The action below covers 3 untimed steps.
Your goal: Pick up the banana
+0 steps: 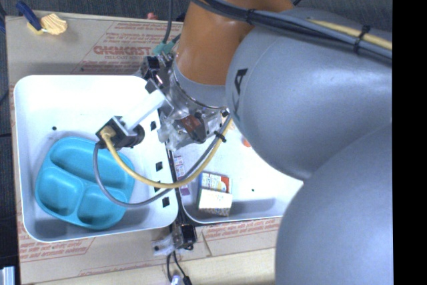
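Gripper (181,125): above wall between left bin (67,103) and right bin (257,180); open or closed, cannot tell. Banana: place untold, presumably under arm. Advised: centre across fruit's middle, clear of small carton (215,193).

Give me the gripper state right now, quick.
Gripper: open or closed cannot be told; it hangs over the right edge of the left bin.
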Motion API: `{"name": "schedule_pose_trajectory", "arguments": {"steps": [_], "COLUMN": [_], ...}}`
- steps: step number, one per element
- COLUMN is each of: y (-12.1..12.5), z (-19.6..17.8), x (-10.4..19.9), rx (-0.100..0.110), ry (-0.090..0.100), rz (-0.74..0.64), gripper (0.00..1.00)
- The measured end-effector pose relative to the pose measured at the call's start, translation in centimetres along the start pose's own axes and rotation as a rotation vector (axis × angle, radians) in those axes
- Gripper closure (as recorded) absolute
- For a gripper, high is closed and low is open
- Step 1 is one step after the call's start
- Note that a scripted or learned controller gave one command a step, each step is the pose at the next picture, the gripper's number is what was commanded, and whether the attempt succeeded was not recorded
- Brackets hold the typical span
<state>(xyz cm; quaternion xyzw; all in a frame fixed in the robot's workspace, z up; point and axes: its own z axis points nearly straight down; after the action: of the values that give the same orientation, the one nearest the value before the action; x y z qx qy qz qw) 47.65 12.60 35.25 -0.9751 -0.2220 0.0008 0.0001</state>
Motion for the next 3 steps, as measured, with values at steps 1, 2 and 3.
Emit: {"name": "schedule_pose_trajectory", "arguments": {"steps": [1, 2, 3], "y": [-1.8, 4.7, 4.6], "z": [10.2, 13.6, 13.6], "x": [0.7, -2.3, -2.3], "rx": [0.004, 0.003, 0.004], "ry": [-0.005, -0.003, -0.003], "rz": [-0.515, -0.540, -0.540], "gripper": [1.00, 1.00, 0.00]}}
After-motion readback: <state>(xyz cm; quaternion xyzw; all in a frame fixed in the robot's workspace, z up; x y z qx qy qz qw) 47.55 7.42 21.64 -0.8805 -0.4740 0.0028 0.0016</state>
